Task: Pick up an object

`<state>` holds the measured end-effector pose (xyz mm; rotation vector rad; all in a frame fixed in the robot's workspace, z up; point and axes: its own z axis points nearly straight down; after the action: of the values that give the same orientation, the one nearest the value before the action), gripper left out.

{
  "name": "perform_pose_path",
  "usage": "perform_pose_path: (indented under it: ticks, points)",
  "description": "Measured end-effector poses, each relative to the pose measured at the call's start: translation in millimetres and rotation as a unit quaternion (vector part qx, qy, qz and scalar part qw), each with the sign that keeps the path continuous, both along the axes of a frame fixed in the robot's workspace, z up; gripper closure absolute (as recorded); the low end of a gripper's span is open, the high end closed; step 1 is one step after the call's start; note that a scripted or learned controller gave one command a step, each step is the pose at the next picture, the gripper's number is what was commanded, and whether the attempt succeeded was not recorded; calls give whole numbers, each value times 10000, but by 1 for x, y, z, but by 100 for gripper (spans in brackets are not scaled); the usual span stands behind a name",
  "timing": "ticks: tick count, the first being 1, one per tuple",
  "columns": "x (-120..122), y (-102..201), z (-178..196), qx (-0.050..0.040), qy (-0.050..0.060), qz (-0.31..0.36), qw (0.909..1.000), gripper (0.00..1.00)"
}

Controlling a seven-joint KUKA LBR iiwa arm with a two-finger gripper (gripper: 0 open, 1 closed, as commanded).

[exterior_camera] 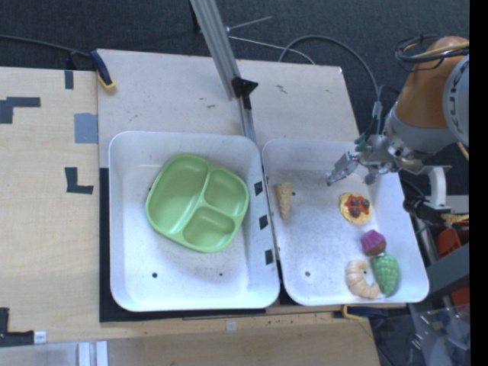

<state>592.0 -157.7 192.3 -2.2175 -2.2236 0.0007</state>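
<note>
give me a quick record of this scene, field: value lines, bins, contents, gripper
left bin: green divided plate
right bin: cone-shaped toy, small pizza toy, purple toy, croissant toy, green toy
gripper: above the right bin's far right part, holding nothing
nearest item to gripper: small pizza toy

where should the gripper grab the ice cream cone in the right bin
Grip the ice cream cone across its wide upper end, coming straight down from above. It lies flat on the right bin floor, tapering toward the near edge, with bare floor either side for the fingers.
</note>
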Motion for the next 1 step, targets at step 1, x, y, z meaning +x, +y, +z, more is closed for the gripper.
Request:
perform_pose_path:
  ticks: [1]
  points:
    - [0, 0, 0, 0, 0, -1, 10000, 0]
